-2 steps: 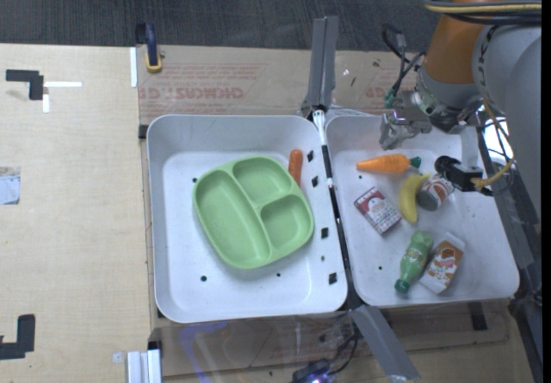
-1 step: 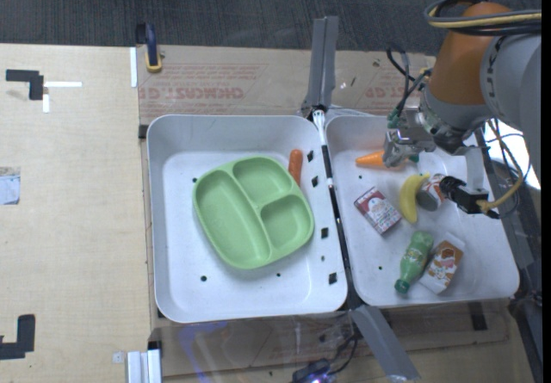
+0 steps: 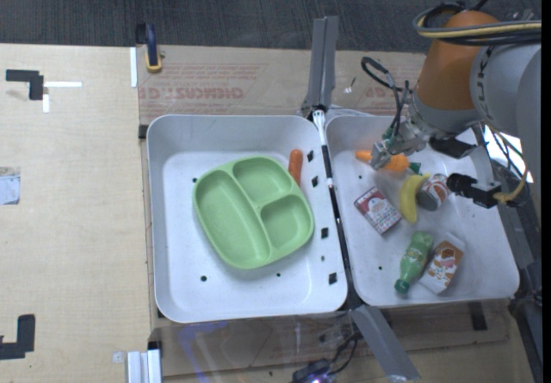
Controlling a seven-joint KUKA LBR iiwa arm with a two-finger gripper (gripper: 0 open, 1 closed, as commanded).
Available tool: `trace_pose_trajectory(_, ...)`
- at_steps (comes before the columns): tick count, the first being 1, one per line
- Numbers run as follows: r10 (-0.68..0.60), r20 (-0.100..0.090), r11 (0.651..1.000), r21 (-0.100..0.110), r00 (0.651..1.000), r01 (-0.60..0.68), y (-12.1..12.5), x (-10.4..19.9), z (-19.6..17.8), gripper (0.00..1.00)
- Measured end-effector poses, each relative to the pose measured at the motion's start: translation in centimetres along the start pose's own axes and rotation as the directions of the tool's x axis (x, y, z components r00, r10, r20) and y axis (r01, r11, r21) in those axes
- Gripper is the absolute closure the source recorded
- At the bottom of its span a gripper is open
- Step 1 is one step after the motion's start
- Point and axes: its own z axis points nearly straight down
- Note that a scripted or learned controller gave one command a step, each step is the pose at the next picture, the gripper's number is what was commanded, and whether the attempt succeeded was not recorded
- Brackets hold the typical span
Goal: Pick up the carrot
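Gripper (image 3: 389, 149) sits low in the right bin (image 3: 482, 291), at its upper left; jaws hang right over an orange piece (image 3: 392, 163), touching or nearly so; cannot tell whether they are wide, narrow or clamped on anything. Just right: banana (image 3: 408, 198), small can (image 3: 434, 189). Below: red packet (image 3: 377, 210), green bottle (image 3: 414, 261), carton (image 3: 442, 266). Carrot (image 3: 296, 166) lies in the left bin (image 3: 172, 287), near the divider, touching the green divided plate (image 3: 251, 211) at its upper right edge. Both bins sit on the counter (image 3: 69, 226).
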Motion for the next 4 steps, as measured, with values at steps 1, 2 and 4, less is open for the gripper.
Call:
trace_pose_trajectory(1, 0.228, -0.006, 0.974, 0.006, 0.974, -0.228, -2.2, -6.9, 1.5, 0.00)
trace_pose_trajectory(2, 0.227, -0.004, 0.974, 0.004, 0.974, -0.227, -2.2, -6.9, 0.5, 1.00)
trace_pose_trajectory(4, 0.298, 0.001, 0.955, -0.001, 0.955, -0.298, -2.2, -10.4, -4.5, 0.00)
